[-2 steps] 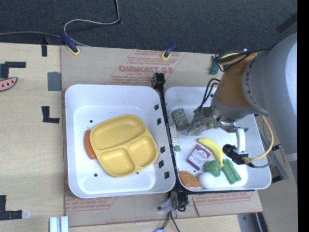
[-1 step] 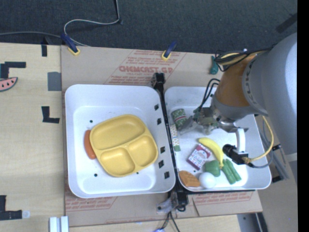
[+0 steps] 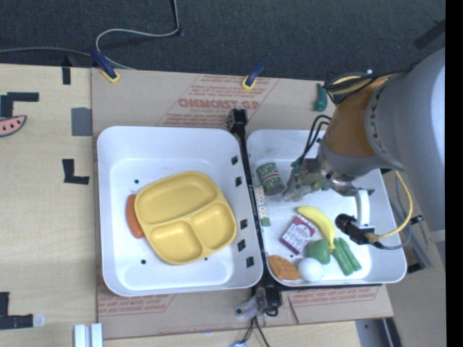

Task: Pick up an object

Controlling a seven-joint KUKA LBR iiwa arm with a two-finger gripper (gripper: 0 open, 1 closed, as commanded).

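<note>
**Onlooker:** Looking down at a slant on a cardboard-topped counter (image 3: 181, 100) with two shallow white bins side by side. The grey arm with its orange band reaches in over the right bin (image 3: 387, 266). Its pincer (image 3: 300, 181) hangs low beside a small green can (image 3: 269, 177), which sits near the divider between the bins.

**Listener:** Is it holding the can?

**Onlooker:** I cannot tell. The wrist hides the working end, so whether it is spread or closed is not visible. Nothing is seen between its tips.

**Listener:** What else lies near the can?

**Onlooker:** Below the can and toward the arm's side are a yellow banana (image 3: 318, 223), a red packet (image 3: 297, 235), a green vegetable piece (image 3: 317, 249), a white ball (image 3: 312, 268), a brown bun-like item (image 3: 286, 268) and green stalks (image 3: 346, 255). Across the divider from the can, the left bin (image 3: 119, 150) holds a yellow divided plate (image 3: 184, 215) with an orange object (image 3: 134, 215) tucked at its far edge.

**Listener:** How should the pick go, then?

**Onlooker:** My guess is the can is the target. It looks tipped on its side, so it may roll. I would centre the pincer over its body, straddle the width, close gently and lift straight up, clear of the divider.
</note>
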